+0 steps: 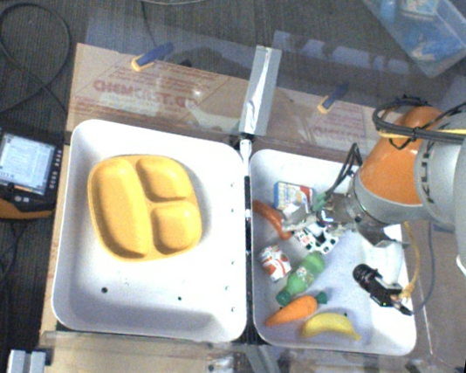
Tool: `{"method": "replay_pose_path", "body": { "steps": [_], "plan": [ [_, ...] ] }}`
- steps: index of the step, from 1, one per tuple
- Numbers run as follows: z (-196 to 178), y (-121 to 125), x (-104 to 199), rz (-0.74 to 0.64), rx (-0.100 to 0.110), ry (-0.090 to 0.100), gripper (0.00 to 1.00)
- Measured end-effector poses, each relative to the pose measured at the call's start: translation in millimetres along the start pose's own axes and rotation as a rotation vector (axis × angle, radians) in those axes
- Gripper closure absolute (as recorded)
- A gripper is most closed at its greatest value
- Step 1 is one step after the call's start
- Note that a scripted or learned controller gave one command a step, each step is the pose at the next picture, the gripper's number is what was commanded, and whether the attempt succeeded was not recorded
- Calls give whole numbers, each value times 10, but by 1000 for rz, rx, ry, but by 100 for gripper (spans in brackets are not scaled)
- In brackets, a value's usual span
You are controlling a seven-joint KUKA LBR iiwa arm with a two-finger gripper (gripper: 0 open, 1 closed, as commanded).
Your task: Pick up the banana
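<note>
Claw low among clutter, grip state unreadable; banana lies free toward five o'clock. Approach stage; next, reposition over it.

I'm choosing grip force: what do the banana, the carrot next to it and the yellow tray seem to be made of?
The banana looks like moulded plastic, a toy: uniform yellow, smooth, with a faint sheen. The carrot seems the same: flat orange, green tip, no natural texture. The yellow tray in the left bin looks like hard matte plastic with three moulded compartments. None can be confirmed by sight alone.
</note>
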State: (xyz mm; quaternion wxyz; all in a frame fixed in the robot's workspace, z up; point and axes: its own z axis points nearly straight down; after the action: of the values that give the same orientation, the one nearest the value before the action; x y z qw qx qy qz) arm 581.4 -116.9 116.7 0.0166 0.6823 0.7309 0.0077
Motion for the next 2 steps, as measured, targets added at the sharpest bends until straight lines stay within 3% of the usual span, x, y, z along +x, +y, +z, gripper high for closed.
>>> {"method": "replay_pose_path", "body": {
  "steps": [1,2],
  "plan": [
    [2,-309,162,134,-15,-1,0],
    [-681,-675,854,207,42,9,0]
  ]
}}
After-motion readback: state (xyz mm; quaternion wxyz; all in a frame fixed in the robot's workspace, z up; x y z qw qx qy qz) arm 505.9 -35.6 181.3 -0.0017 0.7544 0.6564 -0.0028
